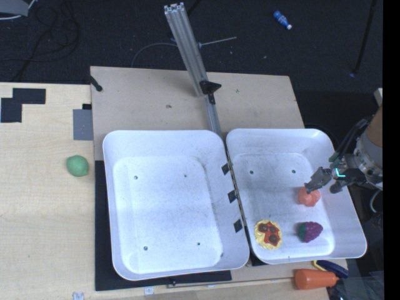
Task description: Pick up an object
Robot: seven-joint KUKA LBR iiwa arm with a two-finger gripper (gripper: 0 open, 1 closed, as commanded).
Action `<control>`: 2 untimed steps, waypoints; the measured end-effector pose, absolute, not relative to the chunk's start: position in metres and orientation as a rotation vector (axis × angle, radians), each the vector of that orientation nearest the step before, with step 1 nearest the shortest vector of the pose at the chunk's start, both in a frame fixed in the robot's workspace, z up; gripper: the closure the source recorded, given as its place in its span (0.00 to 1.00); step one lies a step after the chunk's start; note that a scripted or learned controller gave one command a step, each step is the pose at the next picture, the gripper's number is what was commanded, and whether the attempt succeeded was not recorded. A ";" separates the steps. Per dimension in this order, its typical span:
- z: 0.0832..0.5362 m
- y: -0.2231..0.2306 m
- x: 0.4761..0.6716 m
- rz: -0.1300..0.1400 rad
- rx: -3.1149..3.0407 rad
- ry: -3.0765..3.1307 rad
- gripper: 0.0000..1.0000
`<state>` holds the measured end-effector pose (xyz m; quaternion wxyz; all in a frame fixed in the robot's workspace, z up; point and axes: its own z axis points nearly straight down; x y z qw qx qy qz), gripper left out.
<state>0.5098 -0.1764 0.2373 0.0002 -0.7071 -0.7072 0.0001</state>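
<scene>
Landmark: right bin (275, 136). The gripper (319, 181) reaches in over this bin's right wall, its tip just above and touching or nearly touching the top of an orange-red toy fruit (309, 197) that lies on the bin floor in the right half; whether the fingers are spread or closed cannot be made out from this angle. Also in the right bin, along its near wall: a purple grape cluster (309, 231) just below the orange-red fruit and a yellow pizza-like toy (268, 234) to the cluster's left; an orange carrot-like object (314, 279) lies outside the bin past its near right corner, and a green ball (78, 165) rests well away beyond the left bin (125, 145).
</scene>
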 end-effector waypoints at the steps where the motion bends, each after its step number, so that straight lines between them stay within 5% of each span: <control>1: 0.237 -0.176 0.510 0.000 -2.221 -2.221 0.00; 2: 0.183 -0.177 0.519 0.004 -2.218 -2.220 0.00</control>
